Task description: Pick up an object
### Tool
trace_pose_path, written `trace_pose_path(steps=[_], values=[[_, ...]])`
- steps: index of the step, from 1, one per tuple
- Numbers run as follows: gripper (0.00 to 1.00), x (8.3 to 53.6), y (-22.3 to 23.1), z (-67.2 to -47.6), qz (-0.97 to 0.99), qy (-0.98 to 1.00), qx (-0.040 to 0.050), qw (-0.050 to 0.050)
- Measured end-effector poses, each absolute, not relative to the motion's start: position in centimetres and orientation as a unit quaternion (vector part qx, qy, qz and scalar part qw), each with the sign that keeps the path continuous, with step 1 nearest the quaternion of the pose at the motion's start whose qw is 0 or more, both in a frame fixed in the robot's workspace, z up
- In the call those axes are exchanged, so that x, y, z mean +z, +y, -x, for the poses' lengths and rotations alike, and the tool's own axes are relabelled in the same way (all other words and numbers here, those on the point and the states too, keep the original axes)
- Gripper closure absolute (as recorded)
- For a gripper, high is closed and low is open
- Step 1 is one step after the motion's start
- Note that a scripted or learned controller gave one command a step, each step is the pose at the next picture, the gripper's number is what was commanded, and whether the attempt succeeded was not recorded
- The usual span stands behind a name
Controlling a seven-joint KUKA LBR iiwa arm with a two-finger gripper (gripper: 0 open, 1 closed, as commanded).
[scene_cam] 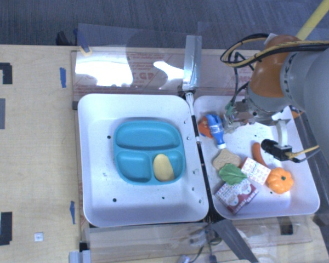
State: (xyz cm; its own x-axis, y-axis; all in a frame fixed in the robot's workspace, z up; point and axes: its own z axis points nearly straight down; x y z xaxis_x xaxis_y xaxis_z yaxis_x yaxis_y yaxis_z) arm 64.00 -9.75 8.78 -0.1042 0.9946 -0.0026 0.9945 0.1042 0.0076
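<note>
The blue-and-white bottle lies in the right bin toward its 10 o'clock corner, long axis running roughly 11 to 5. The end effector hovers just beside it at 2 o'clock; how far open it is cannot be told, and nothing visible is held. Toy foods cluster toward 5 o'clock.

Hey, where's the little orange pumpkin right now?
The pumpkin lies in the right bin, near its lower right corner, just right of the red-and-white packet.
</note>
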Motion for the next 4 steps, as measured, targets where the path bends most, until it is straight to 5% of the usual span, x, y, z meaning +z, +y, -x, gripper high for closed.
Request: trace_pose_path(steps=[1, 2, 3, 4], values=[[0.0, 9.1, -11.2, -63.9, -0.675, 0.738, -0.0026, 0.011], [0.0, 8.9, -11.5, -66.1, -0.664, 0.748, -0.0117, -0.005], [1.0, 9.5, -11.1, -65.9, -0.661, 0.75, -0.0127, -0.008], [0.0, 9.6, -11.1, -66.1, -0.661, 0.75, -0.0106, -0.005]])
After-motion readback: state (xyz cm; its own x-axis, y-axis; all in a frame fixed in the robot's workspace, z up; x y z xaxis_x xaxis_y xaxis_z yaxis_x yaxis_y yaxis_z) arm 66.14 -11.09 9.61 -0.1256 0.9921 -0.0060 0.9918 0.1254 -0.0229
